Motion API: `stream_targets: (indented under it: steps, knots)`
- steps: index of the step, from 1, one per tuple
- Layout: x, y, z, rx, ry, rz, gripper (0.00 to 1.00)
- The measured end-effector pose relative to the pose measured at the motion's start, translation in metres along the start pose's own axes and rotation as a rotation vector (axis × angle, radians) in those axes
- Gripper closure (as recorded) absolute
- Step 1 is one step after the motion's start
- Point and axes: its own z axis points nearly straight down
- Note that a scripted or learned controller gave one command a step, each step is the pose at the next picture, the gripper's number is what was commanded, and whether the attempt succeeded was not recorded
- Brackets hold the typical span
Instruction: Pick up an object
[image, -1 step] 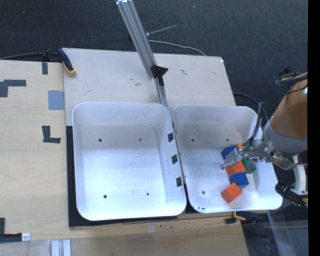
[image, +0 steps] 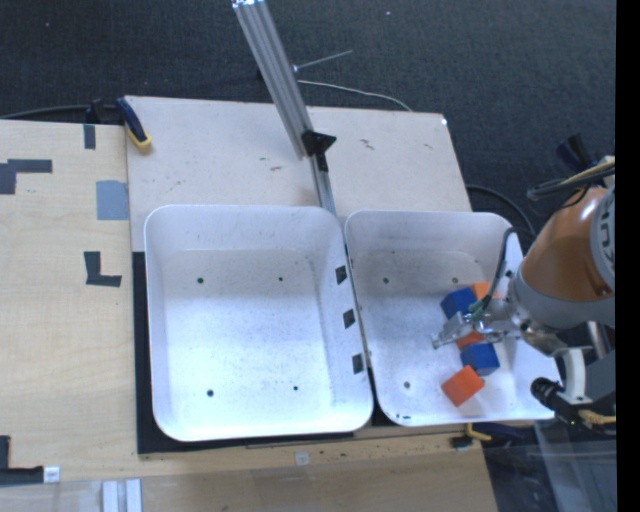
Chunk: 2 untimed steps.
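A dark carpeted floor surrounds a pale wooden bench (image: 250, 150) that carries two white bins side by side. The left bin (image: 160, 300) and the right bin (image: 400, 240) meet at a shared wall marked with small black tabs. A metal rail (image: 280, 75) slants down from the top edge toward that wall.

The arm (image: 565, 260) reaches in from the right, and its gripper (image: 462, 328) sits low over the right half of the right bin. Whether it is released or clenched cannot be told here. A blue block (image: 458, 303) lies just above the gripper, touching or nearly so; a second blue block (image: 481, 357) lies just below it. An orange block (image: 462, 385) rests a little lower, near the bin's front wall. The blocks crowd the right side, while the bin's left half offers open floor. No writing can be read.
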Motion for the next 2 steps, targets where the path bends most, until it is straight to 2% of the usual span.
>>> stream_targets:
  steps: [1, 2]
  knots:
    - [-0.027, 0.064, 0.009, -0.017, -0.002, -0.004, 0.0]
    - [0.008, 0.113, 0.012, -0.009, -0.004, -0.004, 0.0]
